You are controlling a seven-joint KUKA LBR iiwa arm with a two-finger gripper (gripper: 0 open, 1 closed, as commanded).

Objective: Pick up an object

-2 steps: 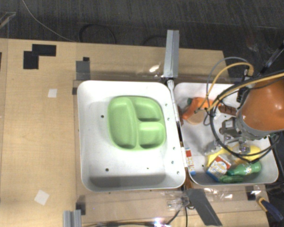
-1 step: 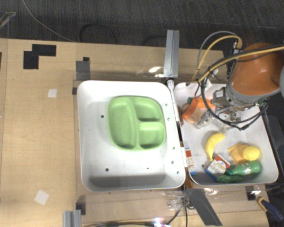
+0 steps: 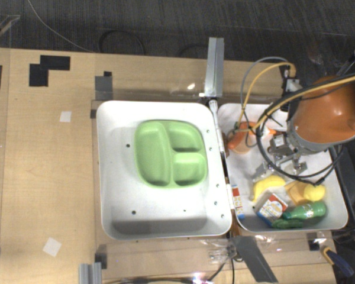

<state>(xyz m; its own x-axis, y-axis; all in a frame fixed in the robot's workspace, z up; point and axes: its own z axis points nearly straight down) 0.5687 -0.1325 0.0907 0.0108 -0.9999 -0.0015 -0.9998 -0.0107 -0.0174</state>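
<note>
The two-finger gripper, its state impossible to tell, hung at frame right above the yellow plastic banana, and should descend straight, centred.

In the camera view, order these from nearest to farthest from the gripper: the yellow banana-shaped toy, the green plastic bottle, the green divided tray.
1. Yellow banana-shaped toy, right bin, just below the gripper.
2. Green plastic bottle, right bin's lower edge.
3. Green divided tray, left bin.
</note>
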